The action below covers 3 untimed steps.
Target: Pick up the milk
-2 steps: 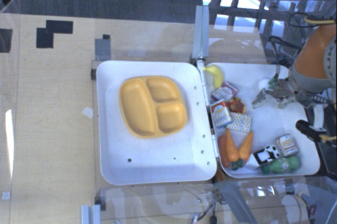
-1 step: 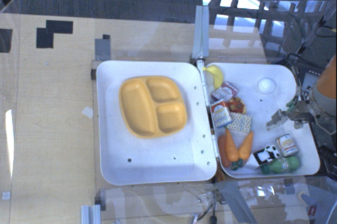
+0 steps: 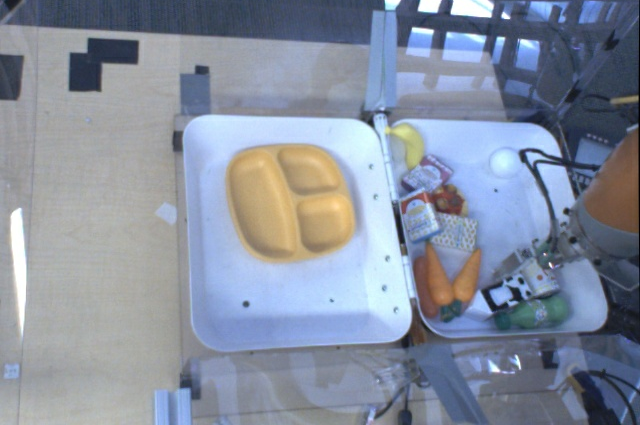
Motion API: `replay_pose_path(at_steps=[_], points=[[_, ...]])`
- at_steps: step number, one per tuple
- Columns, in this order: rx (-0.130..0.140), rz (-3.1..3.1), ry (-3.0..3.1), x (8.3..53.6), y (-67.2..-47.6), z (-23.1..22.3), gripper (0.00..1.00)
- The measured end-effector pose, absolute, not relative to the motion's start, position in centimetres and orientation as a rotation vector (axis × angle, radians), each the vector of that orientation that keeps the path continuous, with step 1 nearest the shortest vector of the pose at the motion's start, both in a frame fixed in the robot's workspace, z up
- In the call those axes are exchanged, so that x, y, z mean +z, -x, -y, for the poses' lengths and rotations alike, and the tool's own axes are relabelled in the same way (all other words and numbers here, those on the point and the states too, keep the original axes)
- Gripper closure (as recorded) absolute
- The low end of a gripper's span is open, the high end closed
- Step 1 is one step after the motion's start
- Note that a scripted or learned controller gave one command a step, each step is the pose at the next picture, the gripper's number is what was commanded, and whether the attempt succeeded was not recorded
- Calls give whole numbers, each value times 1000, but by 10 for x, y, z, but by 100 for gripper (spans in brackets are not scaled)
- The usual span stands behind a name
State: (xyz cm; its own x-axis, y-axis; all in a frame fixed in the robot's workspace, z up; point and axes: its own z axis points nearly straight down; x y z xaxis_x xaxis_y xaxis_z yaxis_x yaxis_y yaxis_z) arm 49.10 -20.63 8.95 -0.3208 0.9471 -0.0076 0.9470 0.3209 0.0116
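Note:
The milk (image 3: 420,217) is a small carton with a red top and a blue and white label. It lies in the right bin (image 3: 520,138) near the bin's left wall, between pink packets and two carrots. My gripper (image 3: 524,279) is low over the front right part of that bin, about a hand's width right of the milk and apart from it. A black and white piece (image 3: 507,294) sits right at its tip, and I cannot tell whether it belongs to the gripper. A green bottle (image 3: 531,315) lies just in front of it.
Around the milk lie a banana (image 3: 407,142), pink packets (image 3: 427,176), a strawberry (image 3: 452,200), a cracker (image 3: 456,234) and two carrots (image 3: 447,278). A white ball (image 3: 503,162) rests at the back. The left bin (image 3: 210,293) bears a yellow divided plate (image 3: 290,201).

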Motion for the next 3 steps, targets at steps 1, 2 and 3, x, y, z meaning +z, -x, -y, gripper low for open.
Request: replay_pose_path(at_steps=[1,2,3], points=[[14,-2540,-1816,102,-494,205,100],[5,-2618,-1720,255,-567,196,100],[2,-2839,-1328,228,-558,204,100]])
